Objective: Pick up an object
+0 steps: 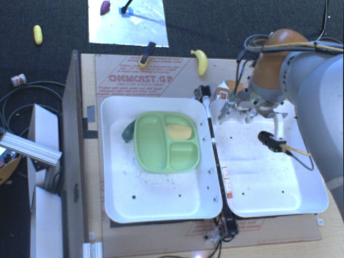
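Dark carpet is seen behind a cardboard-topped bench. Everything below is placed relative to the green plate.

- Arm: reached in from well right of the plate, orange band uppermost.
- Left bin: the plate is lying in it, slightly toward the far side. Right bin: butted against it on the plate's right.
- Gripper: hung low over the right bin's far left part, right of the plate and level with its far edge. Whether it is open or shut cannot be told, and nothing is seen held.
- Banana: on the cardboard beyond the plate's far right corner, outside both bins.
- Yellow piece: in the plate's far right compartment, long axis left-right across the view.
- Dark green lump: touching the plate's left rim.
- Orange-and-white item: right of and beyond the plate, near the gripper. It is judged the likely target. Too small for its long axis or heading to be read.

For the pick, the item should be centred under the gripper before any descent. The bin wall beside it leaves little room, so a closing direction parallel to that wall is advised. A lift should be counted good only once the item is seen clamped.
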You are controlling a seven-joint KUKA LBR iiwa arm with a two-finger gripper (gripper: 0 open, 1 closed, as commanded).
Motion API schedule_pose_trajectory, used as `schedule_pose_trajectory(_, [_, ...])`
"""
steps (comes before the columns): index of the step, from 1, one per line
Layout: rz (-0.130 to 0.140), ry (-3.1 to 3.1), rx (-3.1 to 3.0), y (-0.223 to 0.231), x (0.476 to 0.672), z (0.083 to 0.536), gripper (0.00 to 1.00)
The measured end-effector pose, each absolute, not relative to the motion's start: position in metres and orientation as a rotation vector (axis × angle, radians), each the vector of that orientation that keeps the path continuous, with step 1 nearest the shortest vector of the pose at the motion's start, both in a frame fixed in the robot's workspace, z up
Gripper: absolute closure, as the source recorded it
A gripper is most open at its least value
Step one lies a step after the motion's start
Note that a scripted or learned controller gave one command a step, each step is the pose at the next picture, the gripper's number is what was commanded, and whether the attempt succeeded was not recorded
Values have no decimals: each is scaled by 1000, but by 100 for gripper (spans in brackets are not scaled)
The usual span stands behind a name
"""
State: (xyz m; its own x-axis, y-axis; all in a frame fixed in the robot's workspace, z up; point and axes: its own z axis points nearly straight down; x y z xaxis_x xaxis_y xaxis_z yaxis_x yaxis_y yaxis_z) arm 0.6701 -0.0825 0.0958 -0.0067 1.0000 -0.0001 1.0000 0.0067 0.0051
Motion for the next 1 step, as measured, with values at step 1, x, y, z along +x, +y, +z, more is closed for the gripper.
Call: schedule_pose_trajectory(1, [1,2219,2220,-101,669,85,0])
